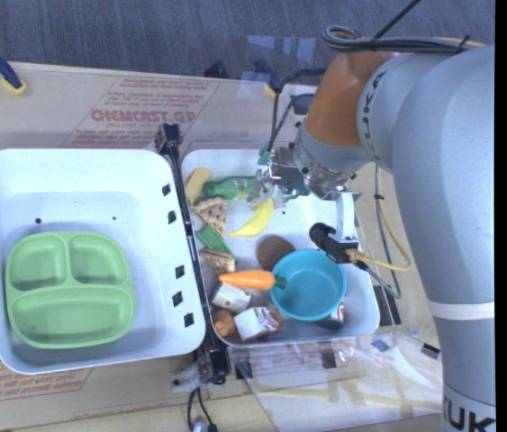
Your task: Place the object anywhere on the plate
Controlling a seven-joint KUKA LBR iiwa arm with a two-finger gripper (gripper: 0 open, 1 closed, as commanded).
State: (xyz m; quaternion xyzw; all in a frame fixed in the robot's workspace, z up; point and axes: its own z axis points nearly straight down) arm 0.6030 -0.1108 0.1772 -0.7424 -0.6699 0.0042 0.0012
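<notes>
A: Where is your tool (276,176) right now?

B: Low over the far end of the right bin (361,318), just above the yellow banana (255,220). My wrist and the cabling crowd it, so I cannot tell how the tool is set, or whether anything is caught in it.

A: And the banana?

B: It lies in the right bin, slanted, its upper tip directly under my tool. Beside it sit a green bottle (228,187), a brown round piece (276,249), a carrot (248,280) and a blue bowl (309,285). I judge the banana to be the object I am going for, but the clutter leaves that open.

A: The plate?

B: The green plate (69,288) rests in the left bin (73,174), well apart from me, across the divider where the two bins meet.

A: How do you do this step well?

B: Close across the banana's narrow width, not along its length, and keep clear of the bottle. Lift straight up until it clears the bin wall before swinging left. Any compartment of the plate will do, so I would aim for the large one.
</notes>
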